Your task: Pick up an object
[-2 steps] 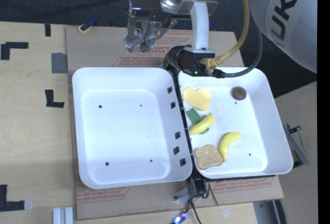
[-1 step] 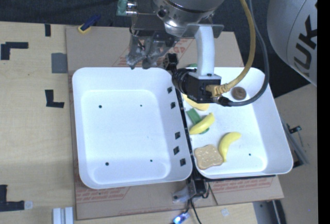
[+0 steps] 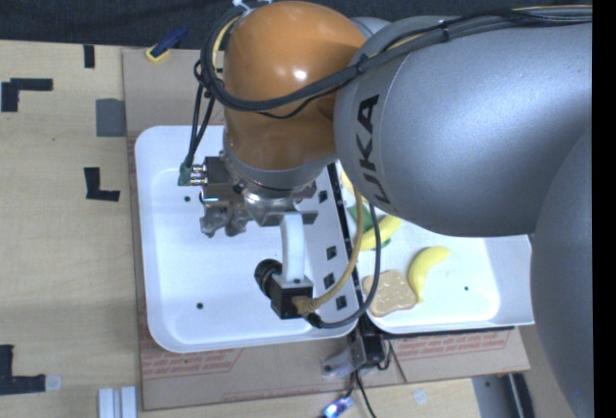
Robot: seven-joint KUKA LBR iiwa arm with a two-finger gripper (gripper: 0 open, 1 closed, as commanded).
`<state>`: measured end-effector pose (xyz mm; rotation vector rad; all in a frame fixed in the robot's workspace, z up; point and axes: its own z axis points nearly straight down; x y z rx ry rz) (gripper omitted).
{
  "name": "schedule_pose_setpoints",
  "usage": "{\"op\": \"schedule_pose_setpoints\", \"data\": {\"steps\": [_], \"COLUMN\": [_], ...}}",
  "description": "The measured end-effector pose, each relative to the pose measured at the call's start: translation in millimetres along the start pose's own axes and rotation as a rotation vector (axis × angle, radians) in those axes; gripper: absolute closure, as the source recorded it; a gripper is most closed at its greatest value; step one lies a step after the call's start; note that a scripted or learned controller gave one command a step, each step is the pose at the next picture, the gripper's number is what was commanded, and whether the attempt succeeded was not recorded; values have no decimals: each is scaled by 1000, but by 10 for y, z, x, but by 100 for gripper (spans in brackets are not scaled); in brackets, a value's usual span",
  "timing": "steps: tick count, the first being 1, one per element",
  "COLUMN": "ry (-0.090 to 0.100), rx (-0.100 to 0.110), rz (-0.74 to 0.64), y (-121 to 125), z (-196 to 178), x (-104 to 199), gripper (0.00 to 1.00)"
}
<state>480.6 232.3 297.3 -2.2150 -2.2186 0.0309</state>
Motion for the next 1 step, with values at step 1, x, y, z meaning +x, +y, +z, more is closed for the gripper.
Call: {"op": "schedule_pose_setpoints", "data": {"steps": [1], "ry": [14], "rx": [-27], "rz": [-2], "y": [15], "z": [-1115], "x": [4], "gripper": [100]}}
